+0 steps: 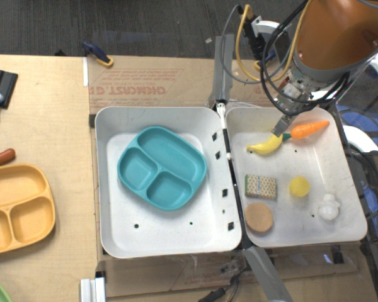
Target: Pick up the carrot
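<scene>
One carrot, right bin, beside banana: likely light, rigid, smooth plastic; take mid-body; gripper at its green end, jaw state indiscernible

Two white bins. Inside them: one teal tray, one carrot, one banana, one lemon, one sponge, one cork disc, one white lump.

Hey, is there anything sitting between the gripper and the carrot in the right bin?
Nothing visible does. The gripper is already down right beside the carrot, at its left end. The banana lies just below and to the left of the gripper, close to it but not between it and the carrot.
</scene>
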Robot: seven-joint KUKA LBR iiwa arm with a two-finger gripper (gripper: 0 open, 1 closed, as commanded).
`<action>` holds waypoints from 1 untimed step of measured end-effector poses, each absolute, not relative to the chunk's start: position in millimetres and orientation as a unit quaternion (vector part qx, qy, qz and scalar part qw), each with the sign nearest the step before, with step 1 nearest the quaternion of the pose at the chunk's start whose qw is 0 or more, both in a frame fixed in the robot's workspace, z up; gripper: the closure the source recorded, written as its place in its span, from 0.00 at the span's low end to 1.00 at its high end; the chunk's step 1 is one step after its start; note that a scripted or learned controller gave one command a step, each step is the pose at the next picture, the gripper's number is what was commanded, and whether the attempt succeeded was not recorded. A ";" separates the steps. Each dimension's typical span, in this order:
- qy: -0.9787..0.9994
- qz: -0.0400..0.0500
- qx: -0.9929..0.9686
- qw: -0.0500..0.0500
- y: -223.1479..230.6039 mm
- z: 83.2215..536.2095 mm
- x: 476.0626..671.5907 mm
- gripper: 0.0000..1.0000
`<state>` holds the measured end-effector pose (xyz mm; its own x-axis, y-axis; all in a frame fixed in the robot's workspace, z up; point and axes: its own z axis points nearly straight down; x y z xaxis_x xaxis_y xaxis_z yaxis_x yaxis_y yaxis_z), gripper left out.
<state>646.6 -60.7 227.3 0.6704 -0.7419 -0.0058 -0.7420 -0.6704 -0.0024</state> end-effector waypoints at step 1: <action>0.309 0.001 -0.951 0.003 -133.3 191.2 658.9 1.00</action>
<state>658.9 -133.3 191.2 0.8092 -0.5876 -0.0035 -0.5876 -0.8092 -0.0041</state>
